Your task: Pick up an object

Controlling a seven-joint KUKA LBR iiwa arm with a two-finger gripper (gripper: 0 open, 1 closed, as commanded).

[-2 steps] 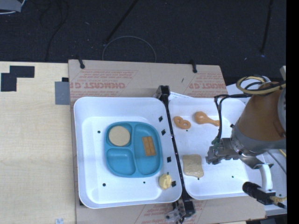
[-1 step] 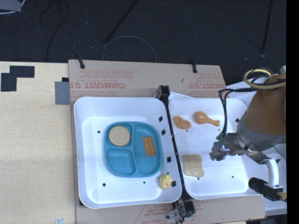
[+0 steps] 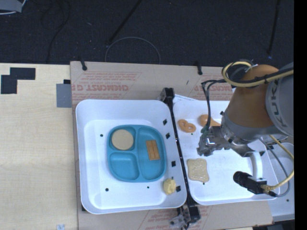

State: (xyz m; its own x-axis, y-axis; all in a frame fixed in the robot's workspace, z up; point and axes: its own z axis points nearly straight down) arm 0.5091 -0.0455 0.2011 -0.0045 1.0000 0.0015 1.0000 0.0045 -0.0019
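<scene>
My gripper [image 3: 205, 146] hangs low over the right bin [image 3: 225, 195], just above and slightly right of a pale slice of bread [image 3: 197, 170] lying flat on the bin floor. An orange pretzel [image 3: 186, 125] lies up and left of the gripper, near the divider. Another orange piece [image 3: 207, 120] sits beside it, partly hidden by the wrist. Nothing shows between the fingers.
The left bin [image 3: 91, 119] holds a blue compartment tray [image 3: 136, 172] with a round tan biscuit [image 3: 122, 139] and a brown cracker [image 3: 153, 150]. A yellowish lump [image 3: 169, 186] lies at that bin's lower right corner. The arm covers the right bin's upper right.
</scene>
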